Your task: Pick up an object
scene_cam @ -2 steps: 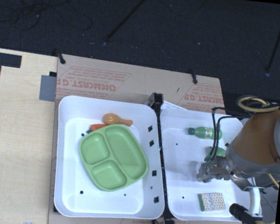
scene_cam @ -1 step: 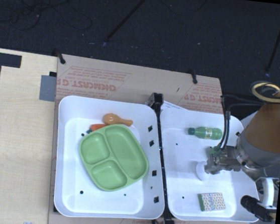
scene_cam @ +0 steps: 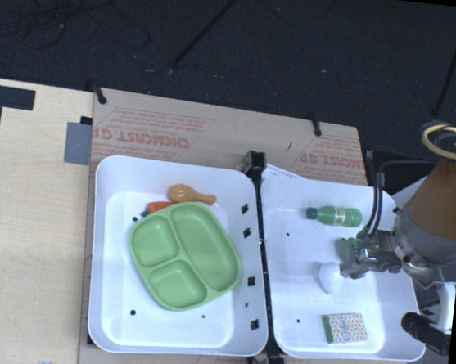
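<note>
The camera view looks down on two white bins that sit side by side on a bench. The left bin (scene_cam: 96,284) holds a big green plate (scene_cam: 184,255) with three sections. Past the plate's far edge an orange spoon-like toy (scene_cam: 187,194) pokes out, and a small red-orange thing (scene_cam: 157,206) sits just beside it, partly under the plate.

The right bin (scene_cam: 292,333) holds a green bottle (scene_cam: 335,216) lying on its side near the far wall. A small white round thing (scene_cam: 330,277) sits near the middle of the bin. A little patterned box (scene_cam: 345,327) lies near the front wall.

The grey arm (scene_cam: 439,207) reaches in from the right. Its gripper (scene_cam: 352,260) hangs low over the right bin, just beside the white round thing, and may be touching it. It is too blurry here to tell if the gripper is loose or squeezing.
</note>
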`<action>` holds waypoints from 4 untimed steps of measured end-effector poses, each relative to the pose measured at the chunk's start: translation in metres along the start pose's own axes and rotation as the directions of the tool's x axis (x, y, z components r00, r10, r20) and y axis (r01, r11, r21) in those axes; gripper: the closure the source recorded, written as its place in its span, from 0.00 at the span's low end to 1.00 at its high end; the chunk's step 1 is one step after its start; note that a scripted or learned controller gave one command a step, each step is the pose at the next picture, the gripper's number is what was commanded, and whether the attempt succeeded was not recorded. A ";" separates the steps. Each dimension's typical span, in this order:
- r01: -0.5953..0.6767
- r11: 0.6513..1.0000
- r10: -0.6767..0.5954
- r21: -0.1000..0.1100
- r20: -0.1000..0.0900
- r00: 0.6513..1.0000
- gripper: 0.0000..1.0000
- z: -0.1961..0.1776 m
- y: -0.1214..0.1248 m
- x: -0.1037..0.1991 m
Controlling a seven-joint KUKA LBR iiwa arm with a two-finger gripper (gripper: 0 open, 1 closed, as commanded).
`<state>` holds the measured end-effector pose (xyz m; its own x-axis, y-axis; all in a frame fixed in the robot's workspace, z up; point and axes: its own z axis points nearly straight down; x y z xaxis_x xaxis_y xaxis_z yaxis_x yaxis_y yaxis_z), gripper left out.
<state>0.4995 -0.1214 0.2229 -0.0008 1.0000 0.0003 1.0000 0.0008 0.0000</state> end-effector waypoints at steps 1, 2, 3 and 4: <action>0.005 1.000 -0.005 0.001 -0.002 1.000 1.00 -0.010 0.003 0.054; 0.004 1.000 -0.004 0.005 -0.002 1.000 1.00 0.002 0.005 0.108; 0.005 1.000 -0.005 0.004 -0.002 1.000 1.00 0.000 0.012 0.170; 0.003 1.000 -0.003 0.005 0.000 1.000 1.00 0.010 0.010 0.222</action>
